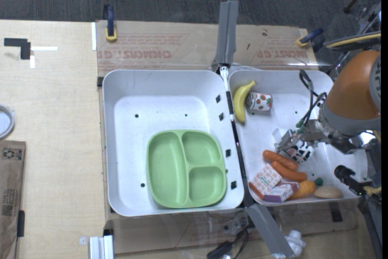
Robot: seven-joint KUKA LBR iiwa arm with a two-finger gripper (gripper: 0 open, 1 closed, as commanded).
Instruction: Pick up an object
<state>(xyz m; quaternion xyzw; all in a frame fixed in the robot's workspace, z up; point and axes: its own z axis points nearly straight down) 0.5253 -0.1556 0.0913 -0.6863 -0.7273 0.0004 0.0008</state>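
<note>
— Two carrots (284, 162) lie just under the gripper (291, 147), in the lower right of the frame. Which way do they point?

— Their long axis runs from upper left to lower right, on a slant. The thick ends are to the lower right, close to the small cartons (271, 184). The gripper is at their upper left end, a little above it in the frame, touching or nearly so.

— Does it hold one of them?

— I cannot tell. The fingers are small and blurred here, against something black and white, and I cannot judge if they are spread or closed. Nothing is clearly between them.

— And the other things?

— The banana (241, 100) and the small box (260, 102) are well apart, in the upper part of the right bin (279, 77). The green tray (185, 168) is in the left bin (121, 130). In my judgement a carrot is the nearest target, and the fingers should close across its slant, not along it.
</note>
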